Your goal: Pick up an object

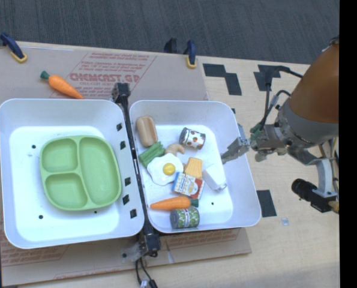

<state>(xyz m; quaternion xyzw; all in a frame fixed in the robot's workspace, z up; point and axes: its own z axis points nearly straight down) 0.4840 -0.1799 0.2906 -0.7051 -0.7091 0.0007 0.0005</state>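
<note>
Camera view, left to right: a green divided plate (80,173) lies in the left bin (10,221), kept apart from the toy food heaped in the right bin (245,209): fried egg (164,169), carrot (171,204), tin can (185,218). Above that bin's right rim hangs the pincer (237,149), seemingly carrying nothing, likely poised to descend; its spread I cannot tell.

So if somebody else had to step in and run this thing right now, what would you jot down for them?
Gripper: over the right edge of the right bin, nothing seen in it.
Things: fried egg, bread roll, carrot and two cans lie in the right bin; green tray in the left bin.
Done: nothing picked.
Left: go down, grasp one, lift.
</note>
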